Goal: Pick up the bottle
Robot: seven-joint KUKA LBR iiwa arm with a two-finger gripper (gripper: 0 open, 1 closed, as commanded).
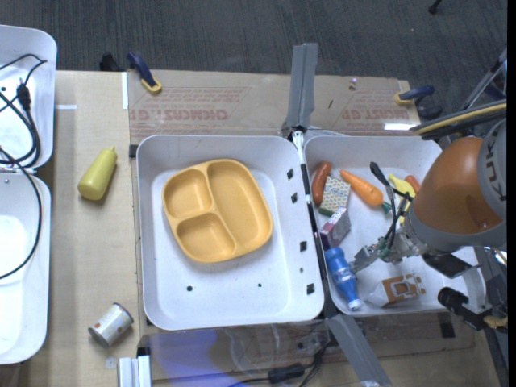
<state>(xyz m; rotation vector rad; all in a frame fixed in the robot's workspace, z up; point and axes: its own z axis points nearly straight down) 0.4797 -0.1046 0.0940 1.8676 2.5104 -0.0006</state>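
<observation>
A blue plastic bottle (341, 276) with a white cap end lies on its side along the left wall of the right bin (379, 145), near the front corner. My gripper (369, 255) hangs low over that bin, just right of the bottle's upper end and a short gap away from it. Nothing is visibly held. The arm's orange band (459, 188) and grey wrist cover the bin's right part.
In the right bin lie a sausage (321, 182), a carrot (363, 188), a patterned card (334, 193), a grey pouch (337, 226) and a small brown toy (401, 289). The left bin (234, 293) holds a yellow divided plate (216, 210). A yellow squeeze bottle (97, 174) and a can (110, 323) lie on the bench at left.
</observation>
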